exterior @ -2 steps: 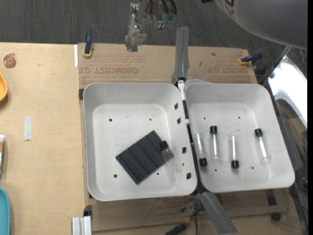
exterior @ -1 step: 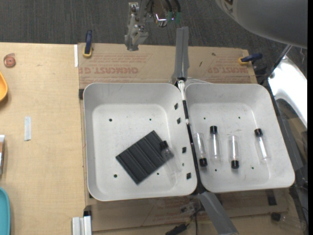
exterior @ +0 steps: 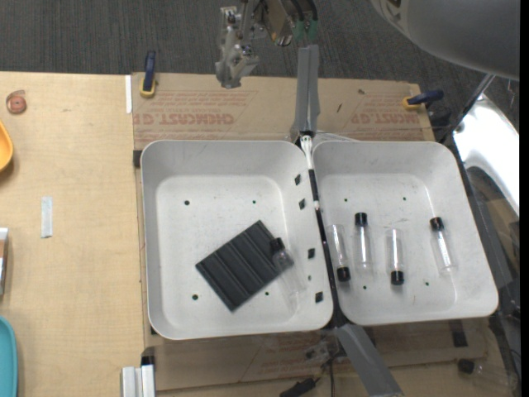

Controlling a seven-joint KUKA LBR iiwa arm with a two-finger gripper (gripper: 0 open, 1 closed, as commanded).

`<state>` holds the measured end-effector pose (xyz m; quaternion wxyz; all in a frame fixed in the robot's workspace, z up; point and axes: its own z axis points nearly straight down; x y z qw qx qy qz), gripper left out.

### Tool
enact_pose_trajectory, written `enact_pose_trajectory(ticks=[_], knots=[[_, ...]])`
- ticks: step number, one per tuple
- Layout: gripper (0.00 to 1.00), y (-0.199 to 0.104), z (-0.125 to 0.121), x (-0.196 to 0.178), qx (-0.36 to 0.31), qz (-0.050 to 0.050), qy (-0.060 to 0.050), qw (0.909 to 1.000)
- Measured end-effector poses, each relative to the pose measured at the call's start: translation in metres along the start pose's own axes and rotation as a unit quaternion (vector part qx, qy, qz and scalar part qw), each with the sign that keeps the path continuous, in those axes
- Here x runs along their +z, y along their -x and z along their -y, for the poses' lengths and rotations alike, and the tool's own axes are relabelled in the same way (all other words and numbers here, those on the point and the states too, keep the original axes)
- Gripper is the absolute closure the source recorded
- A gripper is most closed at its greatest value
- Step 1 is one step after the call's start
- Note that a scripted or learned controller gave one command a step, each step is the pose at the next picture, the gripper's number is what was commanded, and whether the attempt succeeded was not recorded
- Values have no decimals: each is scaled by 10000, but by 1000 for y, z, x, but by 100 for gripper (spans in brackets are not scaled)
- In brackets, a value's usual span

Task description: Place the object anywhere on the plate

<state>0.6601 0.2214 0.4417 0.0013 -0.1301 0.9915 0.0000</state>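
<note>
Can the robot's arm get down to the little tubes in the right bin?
Probably yes. The four tubes lie loose and uncovered on the floor of the right bin, with gaps between them. The gripper hangs above the cardboard behind the bins, with open air between it and them.

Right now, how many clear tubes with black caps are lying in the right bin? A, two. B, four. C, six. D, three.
B: four clear tubes lie in the right bin, at and, while the dark plate sits in the left bin.
</note>
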Motion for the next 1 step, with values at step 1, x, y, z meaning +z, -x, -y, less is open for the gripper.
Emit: enact_pose_trajectory(ticks=[1], knots=[[100,2,-6,-1,-476,12,2,9989]])
